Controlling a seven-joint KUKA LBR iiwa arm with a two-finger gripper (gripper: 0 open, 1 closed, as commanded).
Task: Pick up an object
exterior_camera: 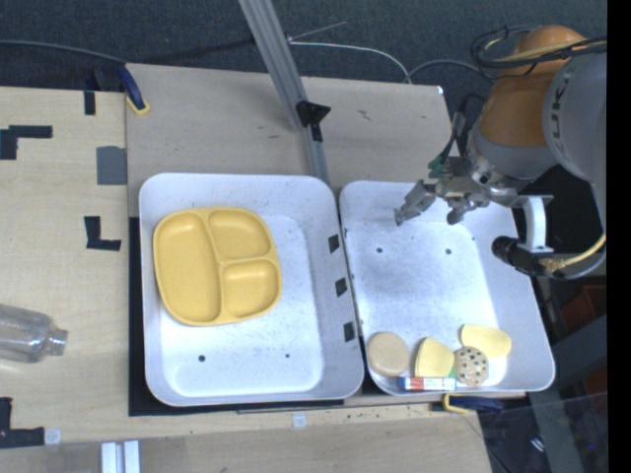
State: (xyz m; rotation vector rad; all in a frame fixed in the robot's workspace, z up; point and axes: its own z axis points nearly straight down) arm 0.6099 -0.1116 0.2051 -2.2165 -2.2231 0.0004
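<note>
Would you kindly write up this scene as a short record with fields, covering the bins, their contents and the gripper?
left bin: holds a yellow tray with three compartments
right bin: small items bunched at its near edge
items: tan round piece, yellow wedge, spotted cookie, yellow piece, thin strip
gripper: open, over the far end of the right bin, holding nothing
arm: enters from the right
outside bins: clear bottle on the bench at left
</note>
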